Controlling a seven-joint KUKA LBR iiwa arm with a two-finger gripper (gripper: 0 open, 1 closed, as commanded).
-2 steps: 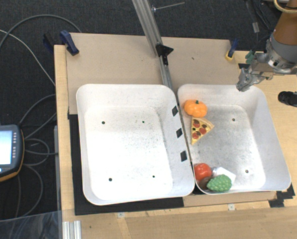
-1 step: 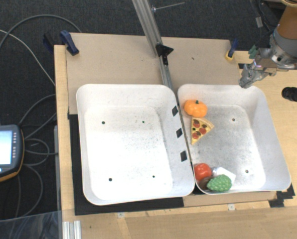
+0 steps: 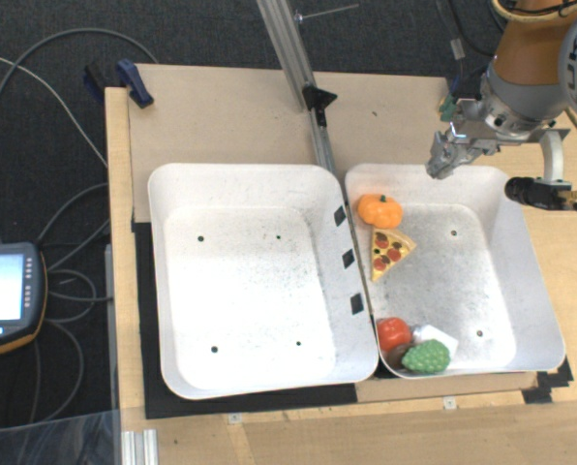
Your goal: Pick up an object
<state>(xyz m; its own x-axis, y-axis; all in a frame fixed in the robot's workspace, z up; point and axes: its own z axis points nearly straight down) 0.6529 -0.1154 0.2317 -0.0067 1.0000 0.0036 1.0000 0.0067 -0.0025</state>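
Observation:
The right bin (image 3: pixel 506 260) holds several small toys. An orange pumpkin (image 3: pixel 379 210) sits near its far left corner, with a pizza slice (image 3: pixel 388 252) just in front of it. In the near left corner lie a red tomato (image 3: pixel 393 333), a green leafy piece (image 3: pixel 426 357) and a small white item (image 3: pixel 434 337). My gripper (image 3: pixel 443 162) hangs above the bin's far rim, to the right of the pumpkin and apart from it. Nothing shows between its tips.
The left bin (image 3: pixel 240 279) lies beside the right one, with black clips along the shared wall (image 3: pixel 349 260). A slanted metal post (image 3: pixel 288 46) rises behind the bins. A blue clamp (image 3: pixel 134 80) sits at the bench's far left corner.

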